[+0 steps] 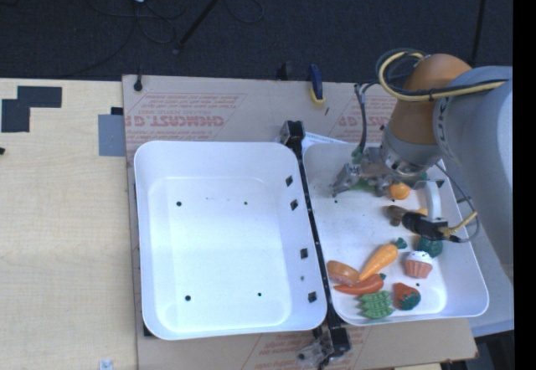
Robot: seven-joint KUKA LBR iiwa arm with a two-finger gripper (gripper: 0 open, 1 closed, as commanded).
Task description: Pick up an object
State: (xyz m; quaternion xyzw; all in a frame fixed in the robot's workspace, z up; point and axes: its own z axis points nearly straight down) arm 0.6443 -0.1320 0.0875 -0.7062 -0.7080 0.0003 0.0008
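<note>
My gripper point(345, 182) hangs low over the far part of the right bin point(352, 226), reaching in from the right under the grey arm. Close beside it lies a small green thing point(363, 185), partly hidden by the gripper body, and a small orange ball point(400, 190) sits just to the right. Toy foods lie toward the near end of the bin: a carrot point(378, 259), a red chili point(360, 285), an orange piece point(341, 269), a green leafy piece point(375, 305), a strawberry point(407, 295) and a cupcake point(417, 264).
A brown lump point(392, 212) and a teal piece point(431, 247) lie near the right bin's right wall. The left bin point(167, 184) stands alongside, split off by a black-clipped divider point(303, 218). A blue clamp point(316, 84) sits on the board's far edge.
</note>
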